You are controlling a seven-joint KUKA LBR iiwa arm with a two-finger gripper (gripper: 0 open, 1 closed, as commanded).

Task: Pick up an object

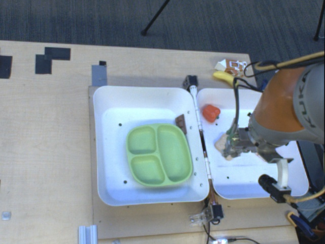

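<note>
The tool (229,149) sits low in the right bin (244,187), right at a small tan thing (221,145). I cannot tell how it is set. Best to get squarely over the thing, squeeze, then lift slowly

My arm (289,105) comes in from the right, orange band up top, grey wrist below it. Wrist bends down and left, pointing at the lower left. End effector (229,149) sits low at the arm's left tip, angled downward. Dark cables run along the wrist and loop off behind it. Finger state too small and cluttered to read.
</note>
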